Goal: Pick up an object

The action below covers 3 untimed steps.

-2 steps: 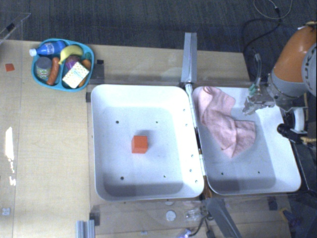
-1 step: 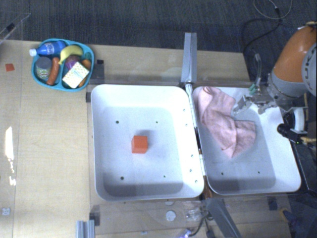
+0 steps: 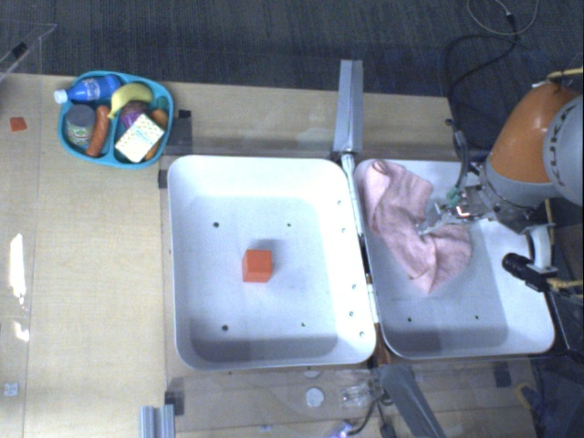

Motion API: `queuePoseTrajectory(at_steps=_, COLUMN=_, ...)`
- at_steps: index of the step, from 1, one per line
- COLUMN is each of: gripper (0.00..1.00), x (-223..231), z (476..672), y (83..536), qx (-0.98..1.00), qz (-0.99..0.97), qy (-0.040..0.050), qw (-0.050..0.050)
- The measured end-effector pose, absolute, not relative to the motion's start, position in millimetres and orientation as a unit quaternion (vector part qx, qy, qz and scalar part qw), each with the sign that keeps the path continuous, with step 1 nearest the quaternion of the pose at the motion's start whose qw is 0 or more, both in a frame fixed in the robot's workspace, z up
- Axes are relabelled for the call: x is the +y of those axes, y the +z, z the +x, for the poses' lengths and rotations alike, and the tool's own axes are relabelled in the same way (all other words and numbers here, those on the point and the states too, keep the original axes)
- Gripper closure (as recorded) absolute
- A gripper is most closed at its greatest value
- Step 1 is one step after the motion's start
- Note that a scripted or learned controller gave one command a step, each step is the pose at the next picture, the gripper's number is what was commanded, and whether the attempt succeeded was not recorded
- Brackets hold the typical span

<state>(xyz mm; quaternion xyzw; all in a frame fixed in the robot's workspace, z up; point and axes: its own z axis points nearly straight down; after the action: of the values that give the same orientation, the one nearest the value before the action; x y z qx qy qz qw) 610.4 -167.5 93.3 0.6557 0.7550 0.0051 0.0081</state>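
Gripper down in the right bin, fingertips buried in the folds of one pink cloth; opening of the claw impossible to judge, and no telling whether any cloth is actually caught. One grey arm with its orange band reaching in from the right, over that bin's right rim. Cloth bunched against the bin's left wall and upper half, spreading toward the middle; lower half of the bin floor bare and open. Two white bins in all, side by side, touching along a shared divider. In the left bin, one orange cube sitting alone near the centre, well apart from every wall. On the bench beyond the left bin's upper left corner, one blue tray of toy food, clear of both bins.
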Motion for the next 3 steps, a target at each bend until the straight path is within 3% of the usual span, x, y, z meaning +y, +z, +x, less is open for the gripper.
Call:
queuePoseTrajectory(at_steps=1, gripper=0.00, x=-201.7, z=659.0, y=91.2, qx=0.813, qz=0.582, qy=0.0026, qw=0.005)
queuePoseTrajectory(at_steps=2, gripper=0.00, x=-176.6, z=660.8, y=97.9, qx=0.789, qz=0.615, qy=0.0024, qw=0.004)
queuePoseTrajectory(at_steps=3, gripper=0.00, x=-172.7, z=646.3, y=89.4, qx=0.790, qz=0.614, qy=0.0028, qw=0.006)
